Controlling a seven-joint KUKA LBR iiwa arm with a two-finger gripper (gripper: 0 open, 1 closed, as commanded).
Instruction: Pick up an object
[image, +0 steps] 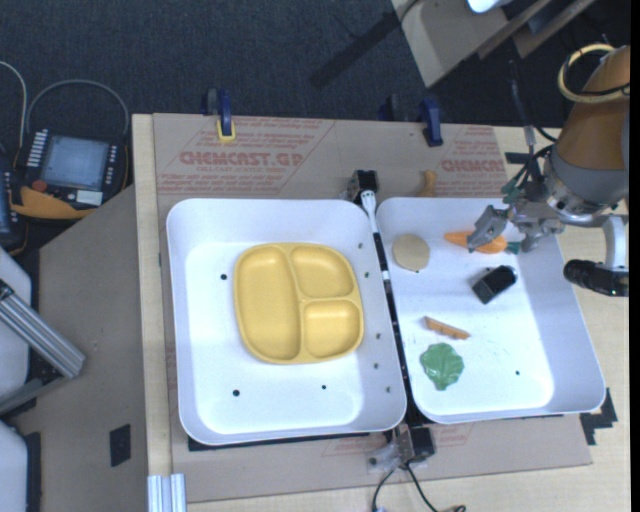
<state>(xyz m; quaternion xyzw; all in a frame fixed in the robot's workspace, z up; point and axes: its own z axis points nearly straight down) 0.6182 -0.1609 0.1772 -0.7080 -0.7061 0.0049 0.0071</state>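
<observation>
Overhead, we see the arm (592, 130) reaching in from the right, its gripper (492, 232) low over the far part of the right bin (560, 330), right at an orange carrot-like piece (458, 239); we cannot tell how its tips are set or whether anything is gripped. Elsewhere in that bin we find a tan round piece (410, 252), a black block (494, 283), a small orange stick (446, 327) and a green broccoli-like piece (441, 364), all lying apart from one another. Beside it, we see the left bin (200, 300) holding a yellow divided plate (297, 301).
</observation>
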